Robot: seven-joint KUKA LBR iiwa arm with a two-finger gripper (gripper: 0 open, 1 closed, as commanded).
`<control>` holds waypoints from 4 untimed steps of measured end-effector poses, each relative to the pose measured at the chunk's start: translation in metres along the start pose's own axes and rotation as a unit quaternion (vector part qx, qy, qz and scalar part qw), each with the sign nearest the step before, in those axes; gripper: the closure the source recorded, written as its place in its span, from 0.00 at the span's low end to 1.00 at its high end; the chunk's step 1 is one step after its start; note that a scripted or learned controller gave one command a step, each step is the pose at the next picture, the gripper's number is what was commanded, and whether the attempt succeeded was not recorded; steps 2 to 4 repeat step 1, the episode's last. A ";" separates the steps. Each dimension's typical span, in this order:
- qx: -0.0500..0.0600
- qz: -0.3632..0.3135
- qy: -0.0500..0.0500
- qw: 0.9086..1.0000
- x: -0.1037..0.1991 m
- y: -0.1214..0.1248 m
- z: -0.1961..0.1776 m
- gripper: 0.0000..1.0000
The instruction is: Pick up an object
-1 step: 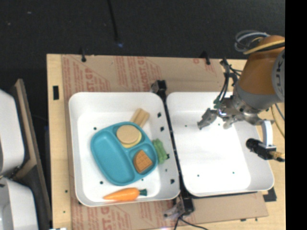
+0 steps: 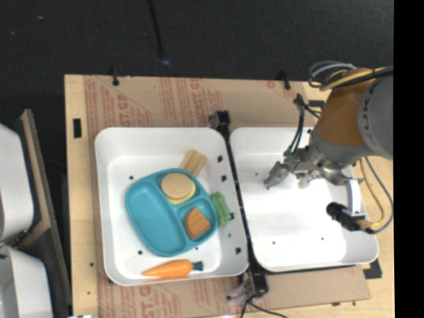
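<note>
I judge this a robotics lab: a plywood bench on dark flooring carries two white bins, cabling, and the grey-and-orange arm; toy food fills one bin.

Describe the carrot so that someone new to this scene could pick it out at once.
Find the left white bin, the one holding a blue divided tray. Below the tray, along the bin's near wall, lies the carrot. It alone is bright orange and tapered, with a small green stub at its right end.
</note>
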State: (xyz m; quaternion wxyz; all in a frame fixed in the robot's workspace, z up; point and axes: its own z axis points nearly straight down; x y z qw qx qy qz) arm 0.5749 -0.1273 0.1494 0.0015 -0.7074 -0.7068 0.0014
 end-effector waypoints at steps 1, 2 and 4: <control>0.000 -0.001 0.000 1.000 0.028 0.015 0.051 0.00; 0.000 -0.001 0.000 1.000 0.028 0.015 0.051 0.00; 0.000 -0.001 0.000 1.000 0.028 0.015 0.051 0.00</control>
